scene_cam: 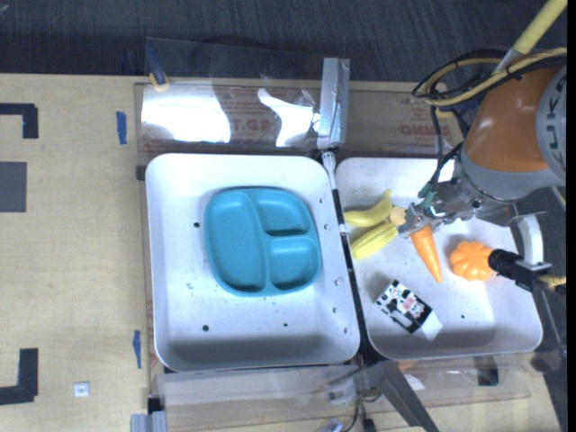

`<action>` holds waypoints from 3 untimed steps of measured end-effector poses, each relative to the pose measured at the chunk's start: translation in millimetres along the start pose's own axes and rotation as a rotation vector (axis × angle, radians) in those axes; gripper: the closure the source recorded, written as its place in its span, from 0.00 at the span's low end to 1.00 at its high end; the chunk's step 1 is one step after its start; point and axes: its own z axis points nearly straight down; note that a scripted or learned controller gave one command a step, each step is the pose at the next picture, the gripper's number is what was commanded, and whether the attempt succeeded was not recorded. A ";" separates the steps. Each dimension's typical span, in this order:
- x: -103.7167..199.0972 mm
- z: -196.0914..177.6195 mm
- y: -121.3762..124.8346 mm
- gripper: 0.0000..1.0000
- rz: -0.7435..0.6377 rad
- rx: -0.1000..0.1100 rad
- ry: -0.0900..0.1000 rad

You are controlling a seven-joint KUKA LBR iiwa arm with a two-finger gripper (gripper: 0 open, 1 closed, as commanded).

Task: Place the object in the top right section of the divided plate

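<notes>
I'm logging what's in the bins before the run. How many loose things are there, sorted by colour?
Yellow: 1, the banana in the right bin.
Orange: 2, the carrot and the orange pepper, right bin.
Black and white: 1, the small packet, right bin.
Blue: 1, the divided plate in the left bin.
Total: 5

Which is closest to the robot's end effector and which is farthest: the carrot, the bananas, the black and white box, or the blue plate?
From the end effector:
1. Carrot, just below it.
2. Bananas, to its left.
3. Black and white box, lower in the same bin.
4. Blue plate, in the left bin.
</notes>
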 end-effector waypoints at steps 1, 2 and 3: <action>0.6 10.6 -54.0 1.00 -0.013 0.006 0.003; 0.9 0.6 -52.5 1.00 -0.014 0.003 0.003; 114.9 -16.0 -53.1 1.00 -0.425 0.004 0.005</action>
